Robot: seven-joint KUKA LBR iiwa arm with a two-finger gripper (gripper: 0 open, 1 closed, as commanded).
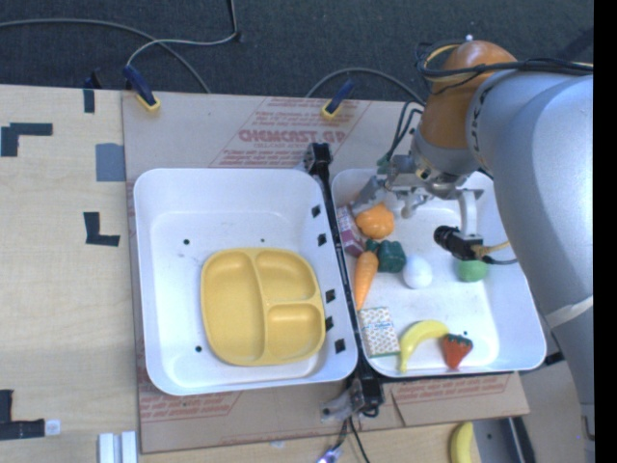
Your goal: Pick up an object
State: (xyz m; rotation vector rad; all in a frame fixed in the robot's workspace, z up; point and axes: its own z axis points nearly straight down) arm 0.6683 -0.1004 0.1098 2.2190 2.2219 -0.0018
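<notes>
Fingers of the gripper (397, 199) hang over the back left part of the right bin (516, 331), and their spread cannot be told from this slanted view; nothing is seen between them. An orange round fruit (375, 223) lies just in front of and below the gripper, very near it, though contact cannot be confirmed.

Right bin contents: a dark green toy (389, 256) just in front of the orange fruit, a carrot (365, 277) lying lengthwise along the left wall, a white egg-like ball (417, 274) beside the green toy, a green round piece (472, 269) toward the right, a patterned packet (378, 331) near the front left, a banana (420, 340) next to it, and a strawberry (457, 350) at the front. A reddish wrapped item (348, 234) sits against the left wall behind the carrot.

Left bin (154, 258) holds a yellow divided tray (262, 305), set toward its front, with bare white floor behind and to the left of it.

Open floor in the right bin lies in the middle and along the right wall; the left wall is crowded.
</notes>
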